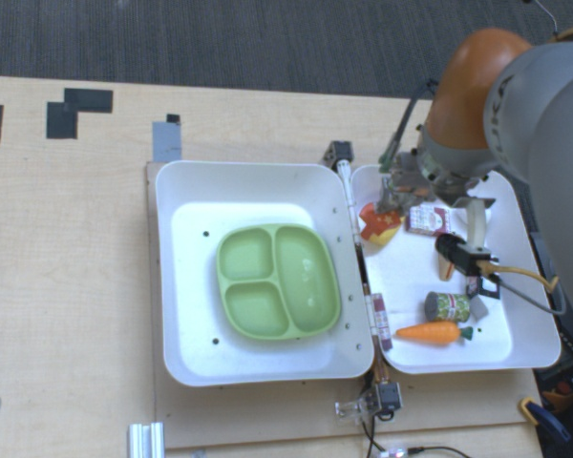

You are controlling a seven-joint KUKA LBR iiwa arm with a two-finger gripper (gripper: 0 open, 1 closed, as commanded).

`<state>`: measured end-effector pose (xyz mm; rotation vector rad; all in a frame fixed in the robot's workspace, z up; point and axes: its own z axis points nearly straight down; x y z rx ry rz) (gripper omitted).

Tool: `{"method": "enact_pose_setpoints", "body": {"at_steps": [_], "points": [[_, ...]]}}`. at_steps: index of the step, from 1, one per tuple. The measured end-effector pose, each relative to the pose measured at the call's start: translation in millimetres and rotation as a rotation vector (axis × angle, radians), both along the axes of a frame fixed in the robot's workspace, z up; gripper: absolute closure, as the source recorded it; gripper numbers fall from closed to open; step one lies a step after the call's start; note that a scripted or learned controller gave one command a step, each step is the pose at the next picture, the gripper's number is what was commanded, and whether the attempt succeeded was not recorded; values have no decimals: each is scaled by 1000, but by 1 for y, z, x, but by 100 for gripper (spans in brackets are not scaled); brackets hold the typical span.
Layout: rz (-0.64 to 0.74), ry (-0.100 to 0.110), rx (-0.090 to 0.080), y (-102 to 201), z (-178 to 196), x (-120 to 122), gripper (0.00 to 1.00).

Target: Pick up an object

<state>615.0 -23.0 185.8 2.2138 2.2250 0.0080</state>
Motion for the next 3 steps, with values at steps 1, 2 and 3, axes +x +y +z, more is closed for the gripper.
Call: {"method": "enact_pose_setpoints", "body": {"at_steps": [1, 2, 3], "points": [[0, 2, -1, -1, -1, -1, 0], [-1, -12, -5, -72, -65, 21, 0], [-3, 1, -2, -64, -100, -84, 0]]}}
